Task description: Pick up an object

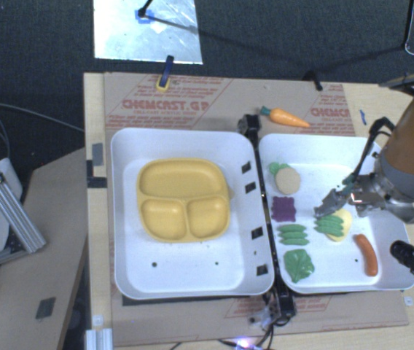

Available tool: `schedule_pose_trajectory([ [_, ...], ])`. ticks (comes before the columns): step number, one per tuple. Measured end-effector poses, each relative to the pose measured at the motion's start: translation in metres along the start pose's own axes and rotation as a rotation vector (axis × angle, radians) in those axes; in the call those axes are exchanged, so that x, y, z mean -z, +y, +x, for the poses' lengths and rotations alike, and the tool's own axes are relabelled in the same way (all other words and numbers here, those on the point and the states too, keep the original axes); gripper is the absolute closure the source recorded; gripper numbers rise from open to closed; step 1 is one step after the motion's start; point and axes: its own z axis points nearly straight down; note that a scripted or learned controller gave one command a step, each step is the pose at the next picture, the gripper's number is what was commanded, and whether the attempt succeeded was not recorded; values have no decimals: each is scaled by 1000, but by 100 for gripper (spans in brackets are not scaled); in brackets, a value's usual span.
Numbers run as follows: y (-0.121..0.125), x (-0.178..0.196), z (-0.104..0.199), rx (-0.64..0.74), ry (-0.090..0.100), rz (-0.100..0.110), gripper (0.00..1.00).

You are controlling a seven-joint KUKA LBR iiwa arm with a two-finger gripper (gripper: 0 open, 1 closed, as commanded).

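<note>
A: You're looking at a cardboard-covered bench (192,100) on dark carpet, with a shiny foil sheet (147,20) on the floor behind it. What's on the left?

B: The left bin (127,268) holds a yellow plate (184,199) with three compartments: smooth moulded plastic, rounded corners. It lies flat and nothing sits in it.

A: And as you move right?

B: A toy carrot (286,117) lies outside the bins on the cardboard, just behind the right bin (323,148). Inside that bin you find a pale round piece with a green top (286,179), a purple bunch (283,209), a green pea pod (292,232) and a knobbly green leafy piece (298,263). Further right lie a second green pod on a yellow piece (336,225) and an orange-red sausage (367,254).

A: Where is the gripper?

B: The gripper (326,205) hangs low just above that pod-and-yellow piece, near the middle of the right bin. I can't tell you whether its fingers are spread or closed; they blur into one grey shape.

A: How would that piece handle?

B: I'd judge it light, hollow, stiff plastic, smooth and somewhat slippery. You'd do best pinching across its narrow width, near the middle, so it can't pivot out.
</note>
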Motion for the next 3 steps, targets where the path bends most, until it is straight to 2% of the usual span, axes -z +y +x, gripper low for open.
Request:
schedule_pose_trajectory([
  [1,58,-130,13,3,1,4,0],
  [2,109,-24,65,9,1,-14,0],
  [3,61,-32,89,4,1,3,0],
])
